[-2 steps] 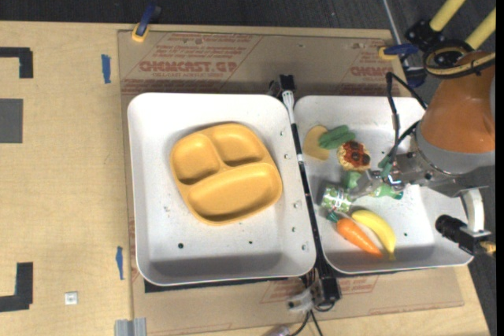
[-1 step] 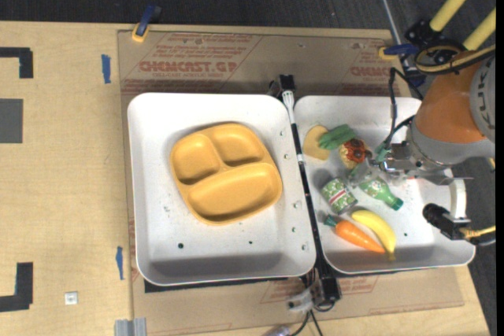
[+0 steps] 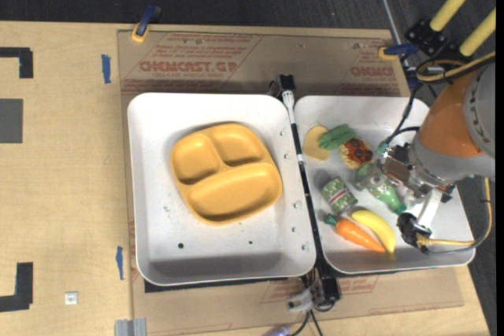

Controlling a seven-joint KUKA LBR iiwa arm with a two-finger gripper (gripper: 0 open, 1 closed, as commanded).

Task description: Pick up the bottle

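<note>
The bottle (image 3: 380, 190) is small and clear with a green end. It lies on its side in the middle of the right bin (image 3: 449, 248), between a green can and the arm. My gripper (image 3: 402, 183) hangs low over the right bin, right at the bottle's right end and partly covering it. I cannot tell whether it touches the bottle. The grey arm with its orange band (image 3: 450, 126) comes in from the right above it.
Around the bottle lie a green can (image 3: 337, 194), a banana (image 3: 376, 228), a carrot (image 3: 353, 231), a red and yellow toy (image 3: 357, 153), a green piece (image 3: 337, 136) and a yellow piece (image 3: 316, 142). The left bin (image 3: 150, 169) holds a yellow divided plate (image 3: 226, 171).
</note>
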